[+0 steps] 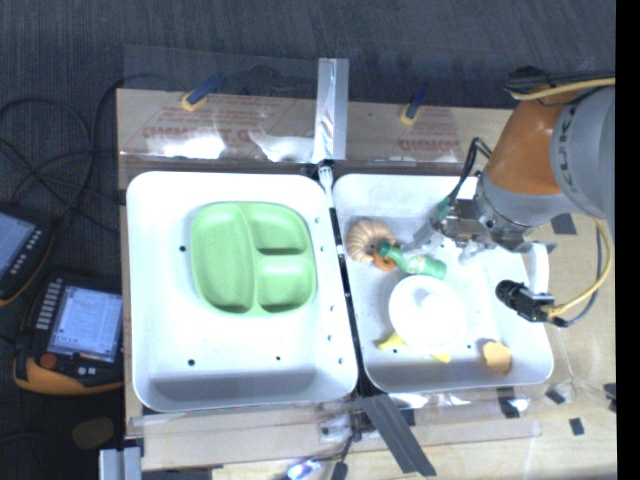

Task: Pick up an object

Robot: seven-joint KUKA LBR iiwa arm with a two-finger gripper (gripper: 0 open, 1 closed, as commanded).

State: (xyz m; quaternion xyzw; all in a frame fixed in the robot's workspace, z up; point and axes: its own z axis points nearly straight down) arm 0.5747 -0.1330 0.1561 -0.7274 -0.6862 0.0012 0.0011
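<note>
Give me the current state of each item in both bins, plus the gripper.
Green divided plate: lying flat, right way up, in the left bin.
White round lid: lying flat in the right bin.
Tan coiled object: resting near the right bin's left wall.
Green and orange toy: lying on its side beside the coil.
Orange piece: resting in the right bin's near right corner.
Gripper: low over the right bin, nothing seen in its grasp.

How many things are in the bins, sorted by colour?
Green: 2, the divided green plastic plate in the left bin and a small green toy
White: 1, the round white plate
Tan: 1, the coiled tan pastry toy
Orange: 1, the small orange block
Yellow: 1, the small yellow piece
Total: 6
</note>
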